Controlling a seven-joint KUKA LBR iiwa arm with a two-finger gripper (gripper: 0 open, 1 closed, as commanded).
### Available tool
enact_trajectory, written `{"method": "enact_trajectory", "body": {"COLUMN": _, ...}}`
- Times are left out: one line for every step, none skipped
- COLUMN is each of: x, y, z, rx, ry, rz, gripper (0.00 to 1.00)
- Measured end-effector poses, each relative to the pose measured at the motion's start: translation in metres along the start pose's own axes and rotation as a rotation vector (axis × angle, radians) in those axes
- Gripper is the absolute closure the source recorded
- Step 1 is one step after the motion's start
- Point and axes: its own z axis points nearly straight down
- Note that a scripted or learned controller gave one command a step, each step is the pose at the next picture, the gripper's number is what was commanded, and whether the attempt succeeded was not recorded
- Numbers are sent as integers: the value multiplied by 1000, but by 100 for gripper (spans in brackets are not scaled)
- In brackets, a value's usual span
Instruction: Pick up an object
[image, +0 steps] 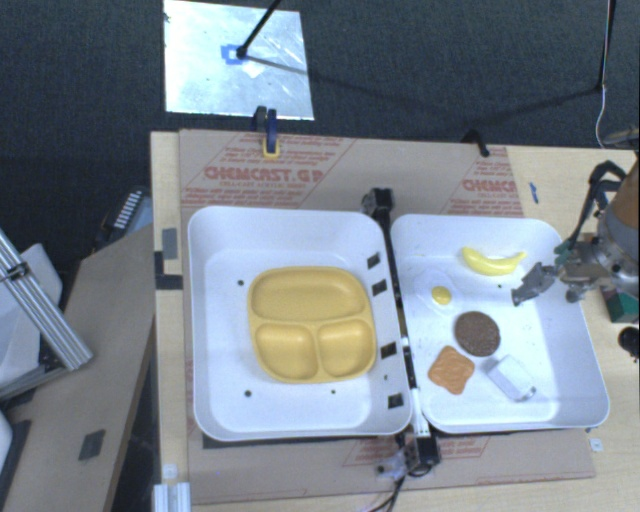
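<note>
A: Which object is nearest the arm?

B: The toy banana (492, 261), at the far side of the right bin (570, 400). Nearer the camera lie a small yellow piece (441, 296), a brown round disc (477, 333), an orange waffle-shaped piece (451, 370) and a white block (511, 378).

A: And the gripper (532, 284)?

B: It is just right of the banana, over the bin, holding nothing. Whether it is parted or closed, I cannot tell.

A: So the step?

B: The approach, I'd judge. Next it must line up over one object and descend.

A: The left bin (215, 330)?

B: It holds a yellow divided plate (305, 323).
</note>
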Motion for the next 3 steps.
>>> {"method": "enact_trajectory", "body": {"x": 1, "y": 3, "z": -7, "rx": -13, "ry": -3, "rz": -4, "gripper": 0}}
{"method": "enact_trajectory", "body": {"x": 3, "y": 1, "z": 52, "rx": -12, "ry": -2, "rz": -2, "gripper": 0}}
{"method": "enact_trajectory", "body": {"x": 1, "y": -6, "z": 110, "rx": -11, "ry": -2, "rz": -2, "gripper": 0}}
